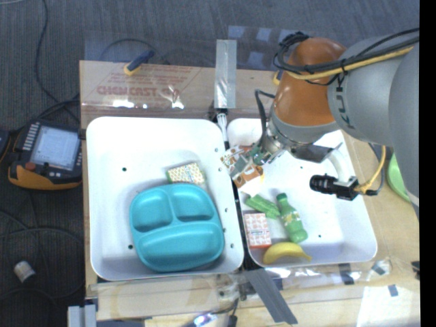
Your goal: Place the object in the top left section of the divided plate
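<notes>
Two-finger gripper (246, 161), fingers apparently closed on a small orange-and-white packet (242, 169); hold looks marginal. Risk: packet slips before reaching the turquoise plastic divided plate (178, 225).

We can't really make out the gripper (253, 157); the arm's orange band (308, 94) sits right over it, and the fingertips blur into a jumble of small packets (240, 163) at the bin divider. The label on the small box (257, 227) is too blurry to read. The arm (388, 80) runs off the right edge, and the green thing (400, 176) behind it is mostly hidden.
</notes>
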Motion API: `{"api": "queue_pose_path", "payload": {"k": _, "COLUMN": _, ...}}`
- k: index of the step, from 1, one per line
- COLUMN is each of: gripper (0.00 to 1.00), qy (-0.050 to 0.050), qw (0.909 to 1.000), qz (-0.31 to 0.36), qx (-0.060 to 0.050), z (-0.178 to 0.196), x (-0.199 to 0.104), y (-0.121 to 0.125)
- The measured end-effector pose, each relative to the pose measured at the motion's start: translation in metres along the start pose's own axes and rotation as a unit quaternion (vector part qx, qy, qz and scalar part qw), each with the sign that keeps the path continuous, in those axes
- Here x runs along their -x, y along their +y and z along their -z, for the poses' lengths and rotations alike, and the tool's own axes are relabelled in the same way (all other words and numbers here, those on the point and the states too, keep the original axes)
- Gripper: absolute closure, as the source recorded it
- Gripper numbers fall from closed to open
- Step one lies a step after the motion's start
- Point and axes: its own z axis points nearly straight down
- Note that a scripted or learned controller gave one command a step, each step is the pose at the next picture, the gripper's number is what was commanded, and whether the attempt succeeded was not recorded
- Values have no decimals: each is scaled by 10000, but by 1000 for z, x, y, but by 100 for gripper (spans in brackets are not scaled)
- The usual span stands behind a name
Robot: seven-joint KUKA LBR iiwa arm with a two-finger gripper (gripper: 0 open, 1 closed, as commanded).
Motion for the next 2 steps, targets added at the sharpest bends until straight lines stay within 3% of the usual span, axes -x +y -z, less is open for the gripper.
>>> {"api": "queue_pose_path", "payload": {"k": 1, "gripper": 100, "qy": 40, "qw": 9984, "qz": 559, "qx": -33, "z": -4, "x": -102, "y": -4}}
{"api": "queue_pose_path", "payload": {"k": 2, "gripper": 100, "qy": 3, "qw": 9972, "qz": 750, "qx": 53, "z": -50, "x": -141, "y": 3}}
